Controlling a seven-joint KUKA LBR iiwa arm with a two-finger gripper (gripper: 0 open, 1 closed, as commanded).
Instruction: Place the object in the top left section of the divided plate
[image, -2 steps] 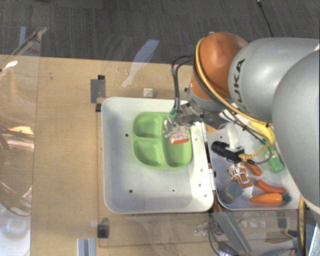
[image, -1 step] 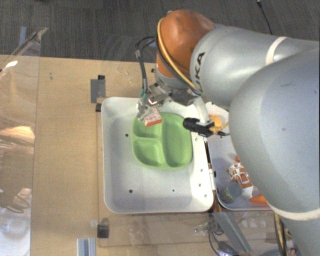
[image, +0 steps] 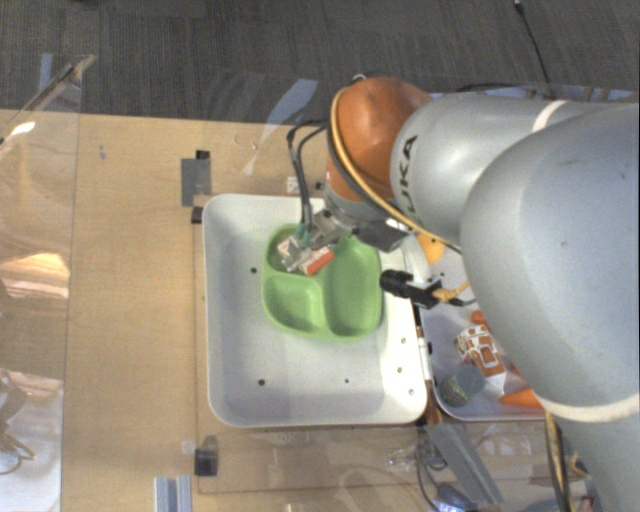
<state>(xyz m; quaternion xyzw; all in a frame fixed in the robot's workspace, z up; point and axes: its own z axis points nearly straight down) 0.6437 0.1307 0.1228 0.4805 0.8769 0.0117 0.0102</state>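
We saw the grey arm (image: 520, 200) reaching in from the right, its orange band (image: 375, 120) over the far edge of the left white bin (image: 300, 390). The gripper (image: 300, 252) hung low over the green divided plate (image: 325, 290), which sat in the far right part of that bin. Its tip was in the plate's far left section. A small orange-red object (image: 318, 263) lay right at the fingertips in that same section, touching or just beside them; we could not tell if it was pinched or lying loose, and how far apart the fingers stood was not readable, too blurred and cluttered. The plate's other sections showed plain green. The right bin (image: 440, 400), mostly under the arm, held an orange-and-white patterned item (image: 480, 350), a dark round thing (image: 463, 384) and an orange piece (image: 520, 397) near its near edge.
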